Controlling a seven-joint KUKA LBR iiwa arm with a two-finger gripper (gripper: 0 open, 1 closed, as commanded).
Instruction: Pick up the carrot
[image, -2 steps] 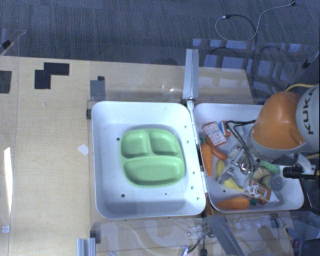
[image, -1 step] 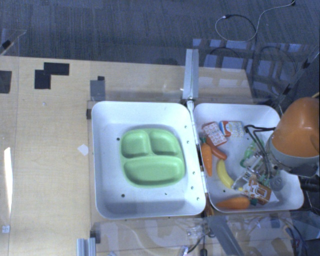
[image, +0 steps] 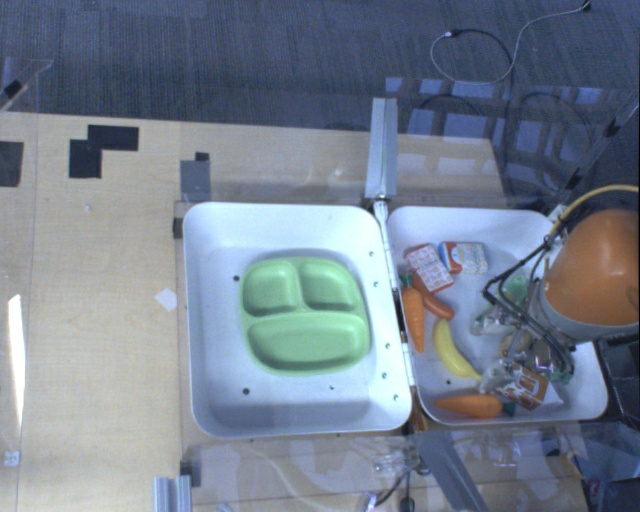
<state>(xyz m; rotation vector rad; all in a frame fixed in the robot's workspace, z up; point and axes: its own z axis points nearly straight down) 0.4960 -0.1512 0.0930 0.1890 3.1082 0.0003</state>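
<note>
Against the divider, carrot lies slim, orange.

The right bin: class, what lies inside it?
Right bin holds two carrots, a banana and small packets; the arm covers its right part.

Counting the bench: two bins, one tray, a handful of play food.

Two white bins: left bin, right bin. One green divided tray, three compartments, in the left bin. In the right bin, two carrots: one at nine o'clock, one at six. One banana near centre, and two small packets at twelve: and.
</note>
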